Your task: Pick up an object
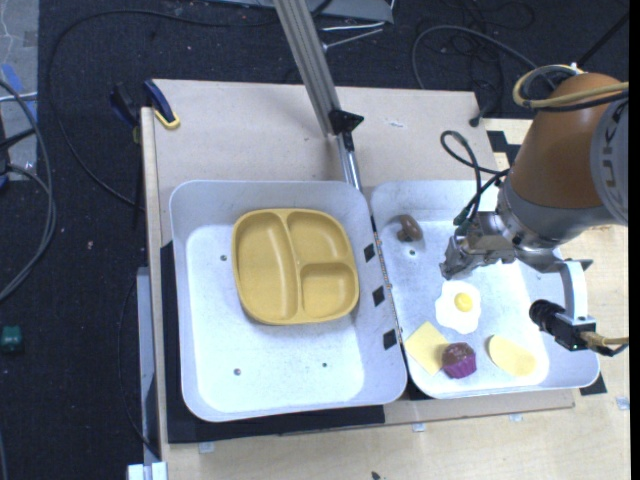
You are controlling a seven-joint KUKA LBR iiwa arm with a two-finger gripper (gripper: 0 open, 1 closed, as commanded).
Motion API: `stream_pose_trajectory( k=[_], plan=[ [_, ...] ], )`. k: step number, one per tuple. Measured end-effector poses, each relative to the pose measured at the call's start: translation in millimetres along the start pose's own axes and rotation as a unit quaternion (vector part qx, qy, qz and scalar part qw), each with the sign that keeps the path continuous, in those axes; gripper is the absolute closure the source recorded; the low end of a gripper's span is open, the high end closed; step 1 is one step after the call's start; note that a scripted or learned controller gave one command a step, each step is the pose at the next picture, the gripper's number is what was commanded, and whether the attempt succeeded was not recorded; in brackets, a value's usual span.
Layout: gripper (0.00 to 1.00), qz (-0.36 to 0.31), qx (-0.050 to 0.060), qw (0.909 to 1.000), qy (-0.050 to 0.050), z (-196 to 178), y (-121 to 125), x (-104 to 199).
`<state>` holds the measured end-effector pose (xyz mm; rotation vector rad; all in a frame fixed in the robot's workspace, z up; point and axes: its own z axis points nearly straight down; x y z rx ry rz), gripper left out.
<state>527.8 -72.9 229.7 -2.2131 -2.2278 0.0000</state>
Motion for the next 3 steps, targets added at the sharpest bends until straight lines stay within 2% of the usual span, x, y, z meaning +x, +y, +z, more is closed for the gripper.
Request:
stream_pose_trajectory(
  k=[1, 2, 3],
  plan=[
    [1.0, -0.001, -0.001, 1.0, 0.0, -6.8, 4.7, 54.0],
    [1.0, 0.0, -0.001, 1.0, -0.001, 3.4, 12.5, 103.7],
    [1.0, 0.0, -0.002, 1.0, 0.0, -3.4, 34.0, 149.7]
  ],
)
